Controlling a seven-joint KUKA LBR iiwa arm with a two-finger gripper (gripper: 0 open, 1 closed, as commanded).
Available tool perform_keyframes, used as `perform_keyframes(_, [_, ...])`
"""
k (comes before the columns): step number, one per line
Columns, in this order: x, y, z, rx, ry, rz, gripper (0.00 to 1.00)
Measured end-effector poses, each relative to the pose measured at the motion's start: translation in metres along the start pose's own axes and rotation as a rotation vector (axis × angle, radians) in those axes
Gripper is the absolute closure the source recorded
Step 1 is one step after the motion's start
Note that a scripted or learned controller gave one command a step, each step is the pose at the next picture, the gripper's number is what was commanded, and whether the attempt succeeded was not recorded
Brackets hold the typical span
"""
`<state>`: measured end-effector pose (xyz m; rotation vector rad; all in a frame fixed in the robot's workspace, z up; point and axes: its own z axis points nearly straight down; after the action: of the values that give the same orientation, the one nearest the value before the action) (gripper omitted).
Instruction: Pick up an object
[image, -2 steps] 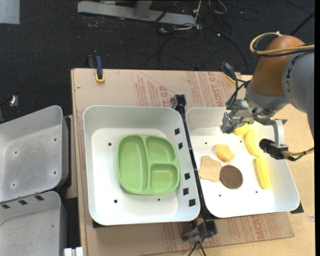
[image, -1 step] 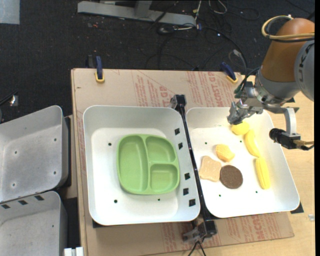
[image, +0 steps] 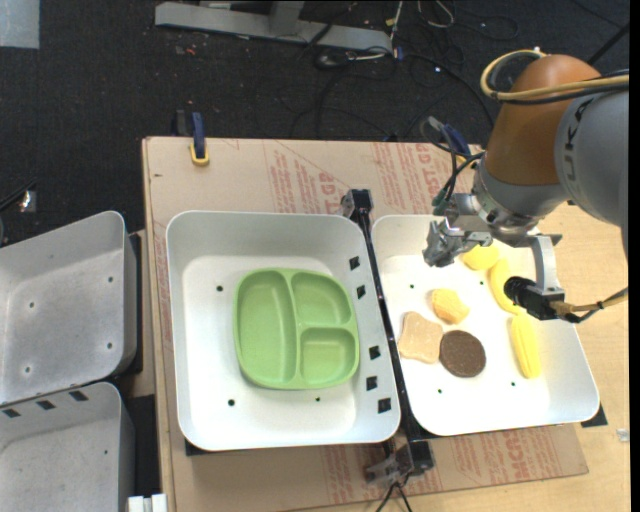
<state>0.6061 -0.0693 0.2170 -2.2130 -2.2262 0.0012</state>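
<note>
The right bin (image: 560, 405) holds several food toys: a yellow piece (image: 481, 258) near the top, a small yellow lump (image: 448, 305), a tan bread slice (image: 421, 338), a brown round patty (image: 463, 353), a yellow banana-like piece (image: 498, 285) and a yellow corn cob (image: 526, 346). My gripper (image: 443, 245) hangs over the bin's upper left part, just left of the top yellow piece. I see nothing between its fingers.
The left bin (image: 190, 400) holds a green divided tray (image: 297, 328). Black clips line the divider between the bins (image: 372, 300). A black cable and connector (image: 530, 296) hang from the wrist over the right bin. Spare white bins (image: 60, 290) lie at far left.
</note>
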Motion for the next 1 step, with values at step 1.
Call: perform_keyframes(1, [0.0517,-0.0300,-0.0075,0.000,0.001,-0.002,1.00])
